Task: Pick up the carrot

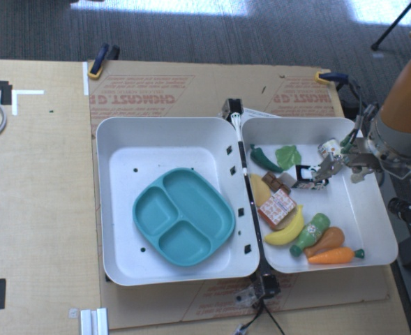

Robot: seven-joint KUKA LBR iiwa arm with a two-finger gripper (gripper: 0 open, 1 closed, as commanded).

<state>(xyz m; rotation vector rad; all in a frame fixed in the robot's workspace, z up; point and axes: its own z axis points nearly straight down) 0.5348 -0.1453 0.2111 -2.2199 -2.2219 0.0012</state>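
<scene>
Orange carrot (333, 256) with green tip, lying flat, tool (317, 176) state unclear

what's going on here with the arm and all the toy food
A grey robot arm reaches in from the right over the right-hand bin, which holds toy food. Its pincer hovers near the bin's middle, apart from the carrot, which lies untouched at the near edge beside a banana. The left bin holds a teal divided plate.

Two white bins (107, 208), one teal tray (184, 218), one carrot (331, 256), one banana (286, 231).
</scene>
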